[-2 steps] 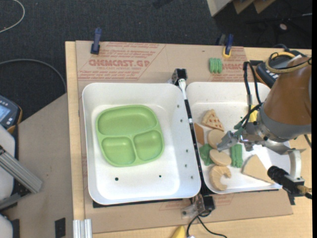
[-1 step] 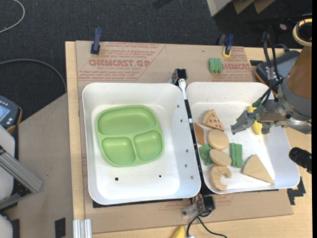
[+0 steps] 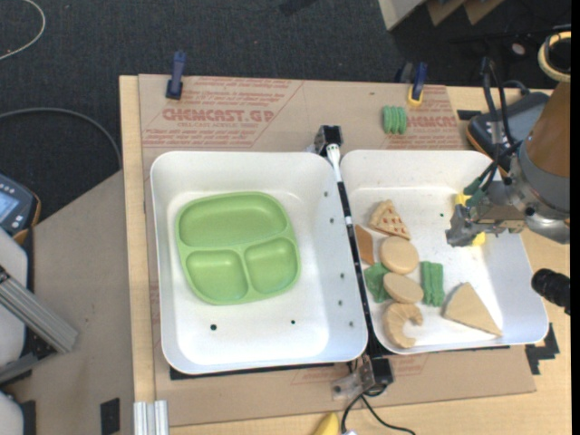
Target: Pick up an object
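Two white bins side by side on a cardboard-topped bench, contents as follows.

- Left bin (image 3: 172, 270): one green tray (image 3: 237, 246) with three compartments, lying flat near the middle.
- Right bin (image 3: 521, 270): a cluster of play-food pieces along its left half and front.
- Waffle wedge (image 3: 389, 218): tan, grid-patterned, at the top of the cluster.
- Brown slice (image 3: 364, 242): just beside the divider, left of the round cookie.
- Round cookie (image 3: 399, 256): pale, touching the oval piece below it.
- Oval piece (image 3: 402, 287): tan, middle of the cluster.
- Green stick (image 3: 433, 283): ribbed, just right of the oval piece.
- Dark green piece (image 3: 375, 283): against the divider, partly under the oval piece.
- Bitten piece (image 3: 403, 323): tan, curled, nearest the front wall.
- Cheese wedge (image 3: 471, 311): pale triangle, front right of the bin, apart from the cluster.
- Green block (image 3: 394, 120): ribbed, outside the bins on the cardboard behind the right bin.
- Gripper (image 3: 464, 231): above the right bin's bare middle-right floor, well apart from the cluster; nothing seen between its fingers; how far open they are I cannot tell.
- Arm (image 3: 548, 166): reaches in from the right.
- Clamps: blue (image 3: 176, 74) at back left, blue and yellow (image 3: 417, 83) at back right.
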